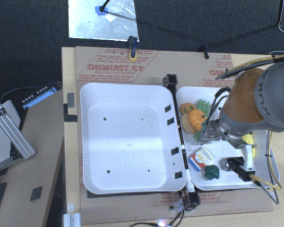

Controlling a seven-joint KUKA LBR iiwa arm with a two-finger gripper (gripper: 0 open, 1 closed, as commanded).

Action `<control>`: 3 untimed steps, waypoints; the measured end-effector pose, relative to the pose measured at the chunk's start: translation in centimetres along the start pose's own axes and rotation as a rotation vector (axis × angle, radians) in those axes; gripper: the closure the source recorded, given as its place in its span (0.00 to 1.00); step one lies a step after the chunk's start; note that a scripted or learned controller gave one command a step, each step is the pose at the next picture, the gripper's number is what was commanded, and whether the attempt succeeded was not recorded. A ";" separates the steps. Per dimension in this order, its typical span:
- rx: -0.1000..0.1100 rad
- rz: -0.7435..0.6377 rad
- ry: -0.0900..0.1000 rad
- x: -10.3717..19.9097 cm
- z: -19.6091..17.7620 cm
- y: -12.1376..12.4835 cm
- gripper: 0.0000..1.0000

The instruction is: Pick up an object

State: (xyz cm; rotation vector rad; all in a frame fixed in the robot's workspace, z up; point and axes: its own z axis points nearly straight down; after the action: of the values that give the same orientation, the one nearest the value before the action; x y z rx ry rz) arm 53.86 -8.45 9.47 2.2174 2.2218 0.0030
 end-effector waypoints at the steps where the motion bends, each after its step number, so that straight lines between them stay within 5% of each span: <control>1: -0.003 -0.002 -0.002 -0.7 1.0 6.3 1.00; 2: 0.071 0.003 0.002 -0.5 -0.6 10.2 1.00; 3: -0.004 -0.007 0.001 8.4 -9.4 13.2 1.00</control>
State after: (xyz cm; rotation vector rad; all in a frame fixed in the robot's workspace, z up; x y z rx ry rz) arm 67.03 -0.01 18.91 2.2076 2.2285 0.0095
